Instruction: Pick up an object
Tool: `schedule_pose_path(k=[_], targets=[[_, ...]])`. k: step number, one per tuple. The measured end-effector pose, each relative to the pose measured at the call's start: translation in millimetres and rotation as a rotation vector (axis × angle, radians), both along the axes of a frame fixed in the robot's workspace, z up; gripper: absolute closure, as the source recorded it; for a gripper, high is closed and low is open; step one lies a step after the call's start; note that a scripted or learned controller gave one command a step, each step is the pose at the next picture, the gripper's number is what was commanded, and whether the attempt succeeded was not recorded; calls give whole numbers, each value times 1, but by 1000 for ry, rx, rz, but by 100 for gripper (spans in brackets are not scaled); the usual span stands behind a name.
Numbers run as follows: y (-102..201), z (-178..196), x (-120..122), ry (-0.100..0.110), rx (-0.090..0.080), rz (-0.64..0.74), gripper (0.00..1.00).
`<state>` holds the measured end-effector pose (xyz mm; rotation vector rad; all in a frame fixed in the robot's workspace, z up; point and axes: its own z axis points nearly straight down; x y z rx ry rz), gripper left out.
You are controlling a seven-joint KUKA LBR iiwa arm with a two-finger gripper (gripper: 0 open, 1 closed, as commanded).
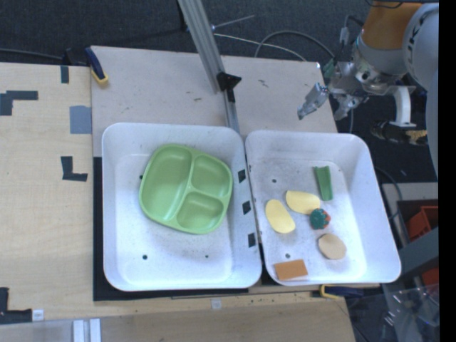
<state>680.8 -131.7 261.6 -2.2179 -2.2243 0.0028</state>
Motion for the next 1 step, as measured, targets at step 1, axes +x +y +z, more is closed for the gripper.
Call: schedule_pose_path(k=[1], targets=[[0, 0, 0, 0, 0, 0, 0]])
